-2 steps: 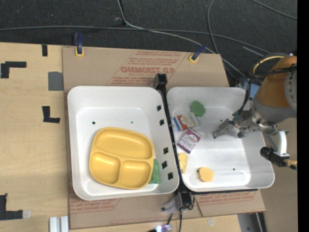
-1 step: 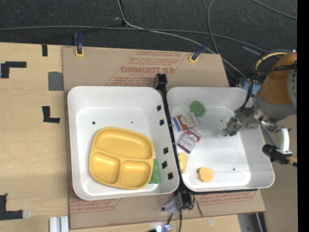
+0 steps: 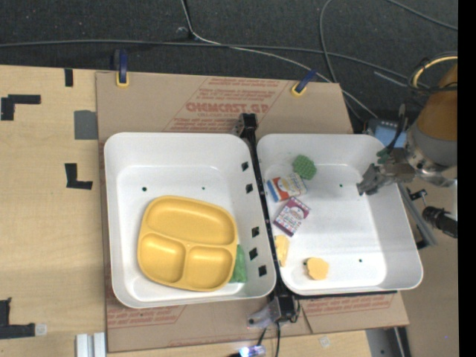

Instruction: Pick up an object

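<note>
Candidate objects lie in the right bin (image 3: 387, 222): a green piece (image 3: 304, 166), a red-and-white packet (image 3: 285, 187), a purple packet (image 3: 291, 216) and a yellow piece (image 3: 317, 268). The end effector (image 3: 370, 181) hangs at that bin's right wall, nothing between its fingers; their spread cannot be told. Step: approach. Next, judged: move left, descend onto one item. The left bin (image 3: 119, 199) holds a yellow tray (image 3: 186, 242).

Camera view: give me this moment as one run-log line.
gripper: over right white bin, right edge, holding nothing seen | right bin: green scrubber, purple packet, yellow piece | left white bin: yellow divided tray
</note>
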Robot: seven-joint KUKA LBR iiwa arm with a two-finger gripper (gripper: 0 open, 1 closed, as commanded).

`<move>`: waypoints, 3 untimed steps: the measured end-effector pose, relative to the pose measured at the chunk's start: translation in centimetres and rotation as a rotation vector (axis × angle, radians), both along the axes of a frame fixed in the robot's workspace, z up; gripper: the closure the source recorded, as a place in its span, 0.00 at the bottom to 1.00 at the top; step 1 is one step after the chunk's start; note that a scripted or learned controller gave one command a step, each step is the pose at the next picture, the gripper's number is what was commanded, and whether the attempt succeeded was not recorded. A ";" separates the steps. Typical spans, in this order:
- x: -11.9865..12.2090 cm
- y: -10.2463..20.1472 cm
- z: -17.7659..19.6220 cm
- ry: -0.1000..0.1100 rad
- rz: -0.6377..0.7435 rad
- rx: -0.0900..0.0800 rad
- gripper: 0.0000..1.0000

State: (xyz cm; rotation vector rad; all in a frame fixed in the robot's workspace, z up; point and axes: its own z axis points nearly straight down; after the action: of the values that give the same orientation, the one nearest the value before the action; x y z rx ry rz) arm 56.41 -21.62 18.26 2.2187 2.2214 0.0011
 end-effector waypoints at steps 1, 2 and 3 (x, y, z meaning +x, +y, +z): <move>0.1 0.0 5.1 -0.001 0.000 0.000 1.00; 1.0 5.6 4.3 0.003 0.003 0.001 1.00; 1.1 11.6 3.6 0.003 0.002 0.000 1.00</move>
State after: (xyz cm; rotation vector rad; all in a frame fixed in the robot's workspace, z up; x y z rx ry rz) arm 57.53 -10.01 21.90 2.2184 2.2255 -0.0020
